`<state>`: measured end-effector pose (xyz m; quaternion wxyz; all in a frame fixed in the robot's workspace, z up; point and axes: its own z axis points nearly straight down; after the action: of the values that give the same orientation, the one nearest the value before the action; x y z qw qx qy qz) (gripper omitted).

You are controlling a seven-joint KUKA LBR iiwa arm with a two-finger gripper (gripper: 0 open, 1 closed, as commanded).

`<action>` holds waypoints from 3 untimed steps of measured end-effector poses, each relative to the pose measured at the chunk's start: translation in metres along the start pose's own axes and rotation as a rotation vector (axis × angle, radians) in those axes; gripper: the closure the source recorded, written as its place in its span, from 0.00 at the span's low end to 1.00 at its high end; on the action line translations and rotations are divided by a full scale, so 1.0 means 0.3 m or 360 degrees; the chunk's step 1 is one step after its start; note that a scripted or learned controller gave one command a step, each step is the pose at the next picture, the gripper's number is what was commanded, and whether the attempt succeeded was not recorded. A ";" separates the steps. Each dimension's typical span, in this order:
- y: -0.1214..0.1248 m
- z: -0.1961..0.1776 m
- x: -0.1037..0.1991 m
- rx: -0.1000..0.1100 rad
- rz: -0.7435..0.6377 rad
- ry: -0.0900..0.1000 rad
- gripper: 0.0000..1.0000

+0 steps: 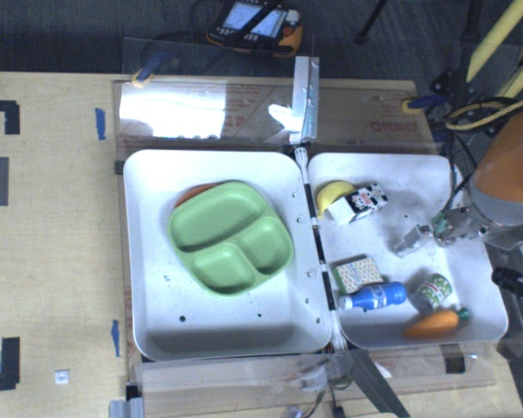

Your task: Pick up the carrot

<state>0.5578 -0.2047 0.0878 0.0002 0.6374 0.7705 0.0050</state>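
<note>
Camera view shows us the orange plastic carrot [433, 323] lying in the right white bin's [392, 168] near corner, beside a small green can [433, 291]. Our grey gripper [411, 240] hovers above mid-bin, holding nothing; whether its jaws are parted, we cannot tell.

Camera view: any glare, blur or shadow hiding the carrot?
Camera view: strong glare on the clear panel behind the bins; the carrot is evenly lit, slightly soft, unshadowed; the gripper looks blurred.
</note>
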 end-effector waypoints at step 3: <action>0.352 -0.018 -0.043 0.0039 0.1817 -0.0016 0.00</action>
<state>0.6639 -0.1976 0.0941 -0.0062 0.9526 0.3040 -0.0076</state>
